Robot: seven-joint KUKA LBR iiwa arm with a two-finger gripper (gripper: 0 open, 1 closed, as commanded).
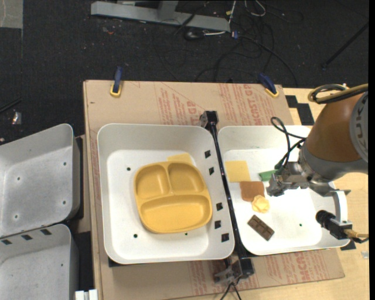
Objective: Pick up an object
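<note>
Objects for picking are found in the right bin (pixel 304 237): a pale yellow square (pixel 237 171), a brown square (pixel 252 189), a yellow lump (pixel 260 204) and a dark brown bar (pixel 260 227), all near its left wall. The gripper (pixel 278 186) is seen just right of the brown square, beside something green (pixel 266 174); its opening cannot be told. A yellow divided tray (pixel 173 198) is seen in the left bin (pixel 111 193)

A brown board (pixel 176 102) with red printed lettering covers the bench. Two clamps, one blue and yellow (pixel 116 82) and one blue and orange (pixel 268 84), grip its far edge. A black divider strip (pixel 221 181) runs between the two bins. White perforated metal panels (pixel 35 176) lie to the left of the board. Black cables (pixel 246 35) and a grey bar (pixel 158 16) lie on the dark floor beyond the board.
</note>
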